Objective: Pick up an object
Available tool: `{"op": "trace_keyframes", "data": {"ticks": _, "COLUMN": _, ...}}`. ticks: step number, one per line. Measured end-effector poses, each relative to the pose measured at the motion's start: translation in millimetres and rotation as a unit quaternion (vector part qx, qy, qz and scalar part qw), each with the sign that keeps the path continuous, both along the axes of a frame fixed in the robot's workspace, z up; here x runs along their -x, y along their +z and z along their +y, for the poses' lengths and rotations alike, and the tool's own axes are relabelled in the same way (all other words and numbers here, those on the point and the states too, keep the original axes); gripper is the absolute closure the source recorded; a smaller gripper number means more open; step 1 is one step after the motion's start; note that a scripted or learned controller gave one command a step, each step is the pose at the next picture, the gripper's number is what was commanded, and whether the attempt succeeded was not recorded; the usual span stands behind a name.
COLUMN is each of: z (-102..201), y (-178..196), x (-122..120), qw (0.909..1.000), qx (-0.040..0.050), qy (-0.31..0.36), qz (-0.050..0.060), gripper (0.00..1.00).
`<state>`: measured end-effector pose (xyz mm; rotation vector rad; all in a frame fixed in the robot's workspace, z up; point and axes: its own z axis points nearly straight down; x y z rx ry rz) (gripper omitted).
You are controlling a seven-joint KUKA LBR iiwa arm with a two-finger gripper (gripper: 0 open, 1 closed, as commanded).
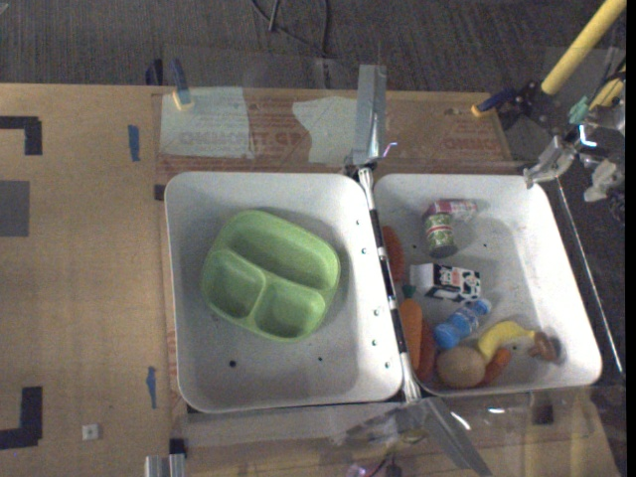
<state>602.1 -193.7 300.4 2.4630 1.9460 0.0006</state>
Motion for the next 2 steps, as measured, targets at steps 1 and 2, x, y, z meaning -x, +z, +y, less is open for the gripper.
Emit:
{"op": "trace_keyframes", "data": {"ticks": 1, "z": 37, "y": -128, "x": -3, "qw": 0.9988, "qx": -0.0009, "qy": 0.048, "qz": 0.001, "gripper": 0.00}}
{"op": "trace_keyframes", "data": {"ticks": 2, "z": 48, "y": -214, "x": 45, "qw": 0.9983, "qx": -0.0008, "qy": 0.058, "qz": -0.001, "gripper": 0.00}}
